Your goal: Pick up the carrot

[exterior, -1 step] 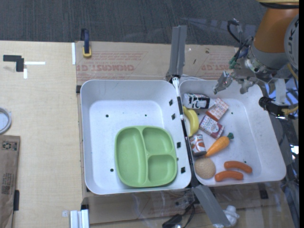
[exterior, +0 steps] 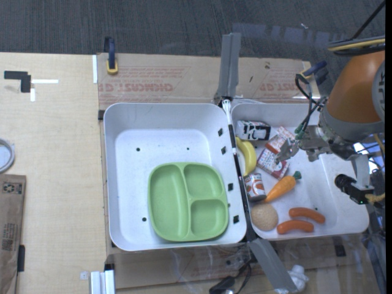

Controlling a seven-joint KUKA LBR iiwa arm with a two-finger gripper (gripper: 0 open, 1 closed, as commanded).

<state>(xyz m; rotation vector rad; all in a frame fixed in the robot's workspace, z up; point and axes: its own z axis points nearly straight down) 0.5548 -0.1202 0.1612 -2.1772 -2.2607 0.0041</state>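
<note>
We find the carrot [exterior: 282,187] in the right bin [exterior: 343,225], lying aslant with its green top toward one o'clock. It looks to us like a light, stiff toy with a smooth skin that may slip; we would take it across the thick middle. At its nine o'clock sits a small can [exterior: 255,187], at seven a round bun [exterior: 264,216], at five two sausages [exterior: 302,220]. The claw [exterior: 286,153] hovers at the carrot's twelve o'clock, near the green top; we cannot tell how wide it stands.
</note>
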